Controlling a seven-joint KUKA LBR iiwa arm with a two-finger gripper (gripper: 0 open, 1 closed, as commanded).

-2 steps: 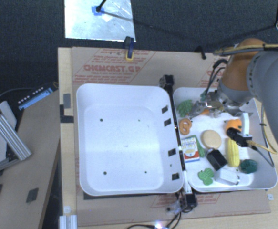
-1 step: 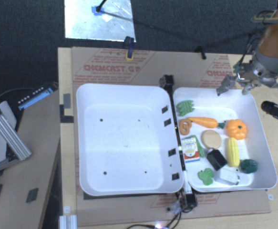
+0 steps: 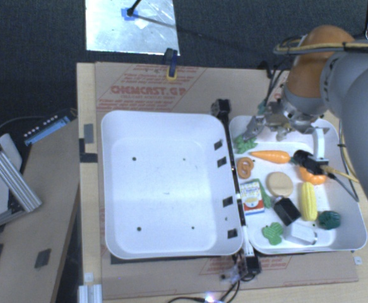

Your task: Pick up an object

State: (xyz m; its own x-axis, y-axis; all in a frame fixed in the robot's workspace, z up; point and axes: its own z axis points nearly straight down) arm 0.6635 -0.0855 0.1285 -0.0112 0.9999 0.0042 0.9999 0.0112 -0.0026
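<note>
My gripper (image 3: 255, 129) hangs over the far left corner of the right bin (image 3: 360, 232), just above a green leafy toy (image 3: 242, 146). An orange carrot (image 3: 270, 156) lies right beside that toy. Nearer the front lie a pretzel (image 3: 245, 166), a small printed box (image 3: 252, 196), a round tan bun (image 3: 279, 183), a yellow corn cob (image 3: 308, 201), a black block (image 3: 286, 210), a green broccoli piece (image 3: 273, 232), a white block (image 3: 300, 233) and a dark teal lump (image 3: 329, 219). Nothing shows as held.
The left bin (image 3: 108, 169) stands beside the right one, with a black-clipped divider (image 3: 229, 169) between them. The grey arm (image 3: 354, 87) comes in from the right over the back of the right bin. A shiny metal sheet (image 3: 130, 17) lies behind the bench.
</note>
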